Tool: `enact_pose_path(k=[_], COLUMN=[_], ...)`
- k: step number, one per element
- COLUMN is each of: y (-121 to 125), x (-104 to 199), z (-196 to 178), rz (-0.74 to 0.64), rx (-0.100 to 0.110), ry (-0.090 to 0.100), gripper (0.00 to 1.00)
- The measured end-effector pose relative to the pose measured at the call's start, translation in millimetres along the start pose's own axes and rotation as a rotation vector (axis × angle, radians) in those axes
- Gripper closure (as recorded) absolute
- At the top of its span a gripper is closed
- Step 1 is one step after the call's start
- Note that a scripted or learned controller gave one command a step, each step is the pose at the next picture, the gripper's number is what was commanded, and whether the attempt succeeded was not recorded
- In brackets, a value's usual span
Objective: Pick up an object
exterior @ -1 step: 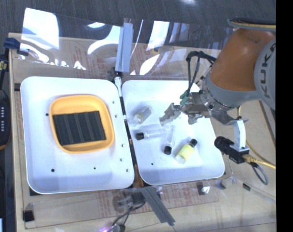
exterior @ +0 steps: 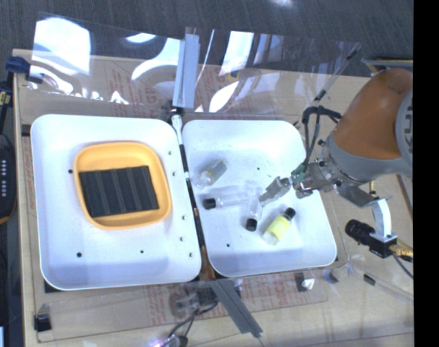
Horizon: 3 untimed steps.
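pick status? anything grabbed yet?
Done: arm has reached into the right bin. In hand: nothing visibly gripped; the end effector sits low above a clear bottle. Left: grasp and lift. Yellow bottle and a small clear vial lie loose nearby; the yellow tray sits in the left bin.

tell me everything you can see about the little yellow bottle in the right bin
The yellow bottle is small, with a pale yellow body that looks like plastic and a black cap. It lies on its side on the floor of the right bin, toward the near right corner, cap pointing up and right toward the hand, which sits just above it in the view. Nothing appears to touch it; a clear bottle with a black cap lies just to its left.
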<state>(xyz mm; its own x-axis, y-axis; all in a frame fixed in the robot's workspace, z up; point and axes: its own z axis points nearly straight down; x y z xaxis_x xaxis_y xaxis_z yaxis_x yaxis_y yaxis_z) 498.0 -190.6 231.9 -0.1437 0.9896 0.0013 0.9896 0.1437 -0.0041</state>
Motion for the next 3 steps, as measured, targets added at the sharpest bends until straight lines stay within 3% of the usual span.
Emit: enact_pose_path(k=[1, 2, 3], y=[81.6, 60.3, 88.2], x=[-30.1, 4.7, -30.5], z=[118.1, 138.7, 139.3], rz=[-0.245, -0.283, -0.289], rx=[0.000, -0.001, -0.003], ry=[0.000, 0.000, -0.002], gripper=[0.00, 0.00, 0.00])
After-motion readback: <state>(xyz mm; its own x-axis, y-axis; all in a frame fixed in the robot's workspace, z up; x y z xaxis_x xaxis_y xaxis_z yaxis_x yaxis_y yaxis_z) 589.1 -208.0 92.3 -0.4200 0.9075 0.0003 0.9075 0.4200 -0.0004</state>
